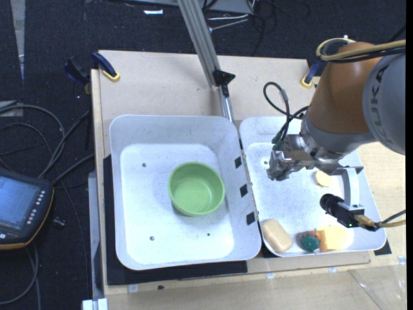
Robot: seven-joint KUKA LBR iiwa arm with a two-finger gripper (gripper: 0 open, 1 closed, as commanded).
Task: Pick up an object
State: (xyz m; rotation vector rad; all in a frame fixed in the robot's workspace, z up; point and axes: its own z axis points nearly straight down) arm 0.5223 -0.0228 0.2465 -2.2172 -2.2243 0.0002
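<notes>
Your bench [161,82]: tan board top. Directly on it you have two shallow white bins, touching: left bin [129,173] toward 9 o'clock, right bin [258,131] toward 3 o'clock. Blue-and-yellow clamps [103,66] grip its 12 o'clock edge.

I log these items. One round light-green plastic bowl [196,188], upright, mouth up, sitting mid-floor in the left white bin [129,173]. In the right white bin [258,131], along its near edge: one tan oval soap-like bar [277,236], one small teal-and-red rounded piece [310,241], one yellow block [334,238]. One pale-yellow piece [322,177] lies farther back, partly hidden by the arm.
</notes>
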